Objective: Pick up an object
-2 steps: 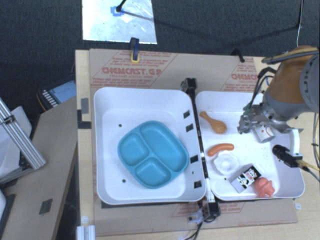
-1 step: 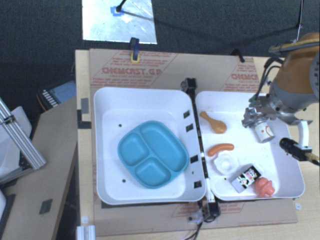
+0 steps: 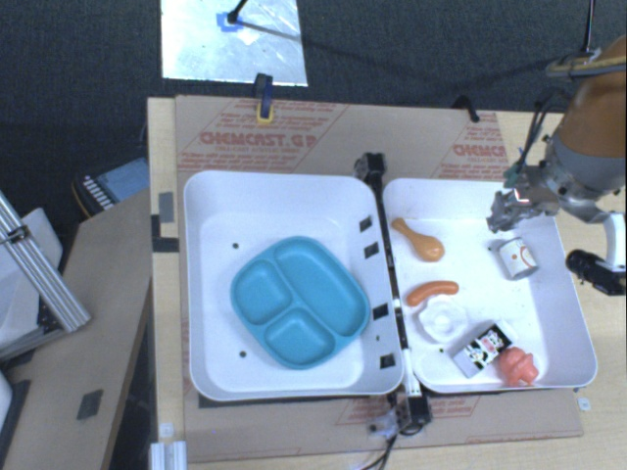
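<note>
blue tray [image 3: 299,302] | orange sausage [image 3: 432,291] | pink toy [image 3: 518,365] | blk/wht carton [image 3: 482,349]

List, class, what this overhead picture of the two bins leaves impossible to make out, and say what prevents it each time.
- Gripper, camera view: fingers too small and blurred to judge.
- Grey can below it: label too small to read.
- Black-and-white box: print too small to read.
- Arm: cut off by the right edge.
- White item: blends into the right bin; shape unclear.
</note>
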`<state>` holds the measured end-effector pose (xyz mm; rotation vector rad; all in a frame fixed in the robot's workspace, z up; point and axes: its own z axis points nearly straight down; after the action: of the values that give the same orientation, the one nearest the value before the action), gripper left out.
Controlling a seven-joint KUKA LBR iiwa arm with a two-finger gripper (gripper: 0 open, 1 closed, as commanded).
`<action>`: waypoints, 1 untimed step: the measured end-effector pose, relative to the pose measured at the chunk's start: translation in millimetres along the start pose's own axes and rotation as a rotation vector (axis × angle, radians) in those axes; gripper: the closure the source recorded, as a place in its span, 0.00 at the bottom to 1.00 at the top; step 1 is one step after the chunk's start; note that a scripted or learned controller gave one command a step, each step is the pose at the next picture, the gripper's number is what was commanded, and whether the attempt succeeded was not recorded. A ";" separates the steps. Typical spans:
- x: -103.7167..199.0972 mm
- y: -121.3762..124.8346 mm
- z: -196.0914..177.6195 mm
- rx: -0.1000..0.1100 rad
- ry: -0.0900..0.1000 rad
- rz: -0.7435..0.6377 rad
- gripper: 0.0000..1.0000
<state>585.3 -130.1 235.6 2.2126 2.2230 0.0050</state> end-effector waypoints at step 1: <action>-0.3 1.9 -47.6 -0.001 0.000 -0.001 1.00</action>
<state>586.9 -130.4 283.2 2.2111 2.2230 0.0062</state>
